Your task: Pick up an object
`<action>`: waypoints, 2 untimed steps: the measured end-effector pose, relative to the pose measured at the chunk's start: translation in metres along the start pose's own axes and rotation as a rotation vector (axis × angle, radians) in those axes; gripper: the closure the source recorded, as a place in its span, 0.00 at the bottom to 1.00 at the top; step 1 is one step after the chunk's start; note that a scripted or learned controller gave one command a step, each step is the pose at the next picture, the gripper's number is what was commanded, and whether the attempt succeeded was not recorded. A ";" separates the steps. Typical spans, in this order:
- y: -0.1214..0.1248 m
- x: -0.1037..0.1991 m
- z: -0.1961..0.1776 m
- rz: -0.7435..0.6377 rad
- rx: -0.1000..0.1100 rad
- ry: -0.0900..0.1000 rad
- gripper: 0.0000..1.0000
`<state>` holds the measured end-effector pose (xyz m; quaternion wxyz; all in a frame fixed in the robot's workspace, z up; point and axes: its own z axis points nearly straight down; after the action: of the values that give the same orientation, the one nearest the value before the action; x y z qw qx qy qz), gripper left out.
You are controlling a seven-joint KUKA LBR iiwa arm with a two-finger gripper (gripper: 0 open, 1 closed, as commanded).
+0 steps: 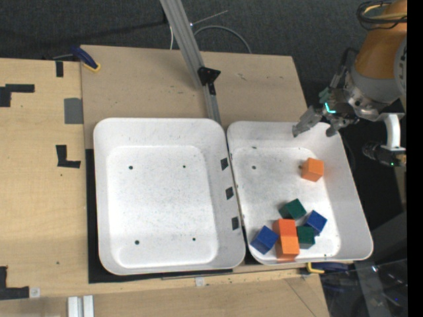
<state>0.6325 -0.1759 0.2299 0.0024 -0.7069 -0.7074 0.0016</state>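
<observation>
The tool hovers at the right bin's 1 o'clock rim, its two fingers spread apart and holding nothing. This looks like the approach step. The nearest orange block lies alone toward 6 o'clock from the tool; the next move needs lowering over it.

Two white bins: left bin, right bin. Blocks: two orange, two blue, two green. One gripper.
</observation>
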 end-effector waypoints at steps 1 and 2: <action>0.001 0.000 -0.003 -0.001 -0.004 -0.002 0.00; -0.005 0.001 0.042 0.000 0.000 -0.002 0.00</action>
<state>0.6272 -0.1751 0.1879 0.0017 -0.7067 -0.7075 0.0021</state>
